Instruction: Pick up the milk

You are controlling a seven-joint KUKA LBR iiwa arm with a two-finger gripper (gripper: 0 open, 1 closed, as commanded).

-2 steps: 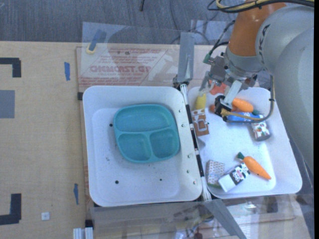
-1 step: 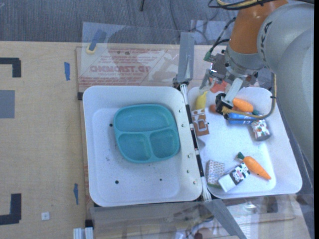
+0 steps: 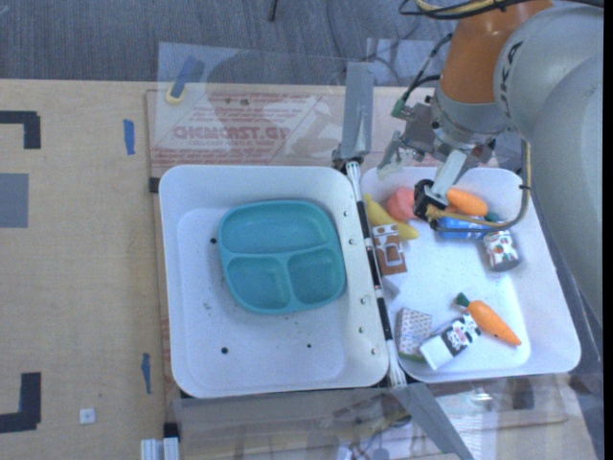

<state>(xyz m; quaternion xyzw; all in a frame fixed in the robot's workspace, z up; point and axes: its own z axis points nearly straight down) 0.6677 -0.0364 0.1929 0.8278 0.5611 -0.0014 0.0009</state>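
While the small black-and-white cow-print milk carton (image 3: 452, 340) lies tilted near the front edge of the right white bin (image 3: 546, 338), an orange plastic carrot (image 3: 493, 321) touches its right side and a grey patterned packet (image 3: 413, 329) sits just left. Far corner clutter: second orange carrot (image 3: 466, 201), pink round toy (image 3: 400, 202), yellow banana (image 3: 391, 217), blue flat item (image 3: 458, 226). Left bin holds a teal divided plate (image 3: 282, 255). Arm reaches in from the right, wrist angled down over the far edge. End effector (image 3: 428, 203) low among far items; opening cannot be judged.
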